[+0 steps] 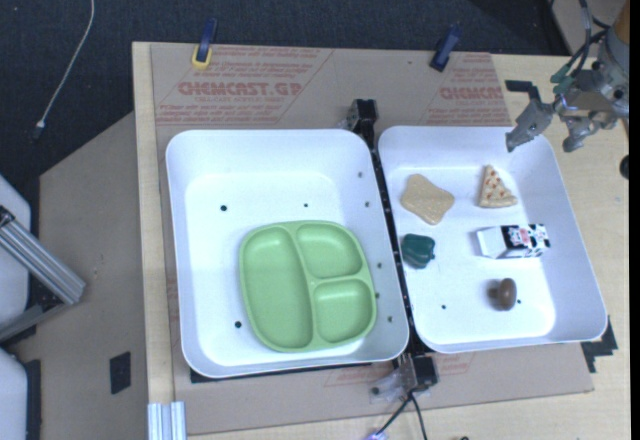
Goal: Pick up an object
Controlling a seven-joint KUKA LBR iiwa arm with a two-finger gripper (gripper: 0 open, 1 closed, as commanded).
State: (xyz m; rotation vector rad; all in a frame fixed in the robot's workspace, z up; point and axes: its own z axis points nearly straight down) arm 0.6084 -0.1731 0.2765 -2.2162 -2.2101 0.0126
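Two white bins sit side by side on the bench. Left bin (200,178) holds a green divided plate (307,284), three compartments, lying toward the near half of the bin. Right bin (570,258) holds five small objects: a tan toast-shaped piece (427,199) at the far left, a pizza-slice wedge (495,187) to its right (well apart, not touching), a dark green lump (418,249) close to the left wall, a small black-and-white carton (513,240) lying on its side near the middle, and a brown rounded object (502,293) nearest the front. None of the five touch one another. Gripper (548,130) is poised over the far right corner of the right bin, fingers spread apart with nothing between them; the left fingertip (520,136) sits over the bin's far rim. Nearest object to the gripper is the pizza-slice wedge, which rests flat on the bin floor just beside and forward of the fingertips. All objects remain on the bin floor, none lifted.
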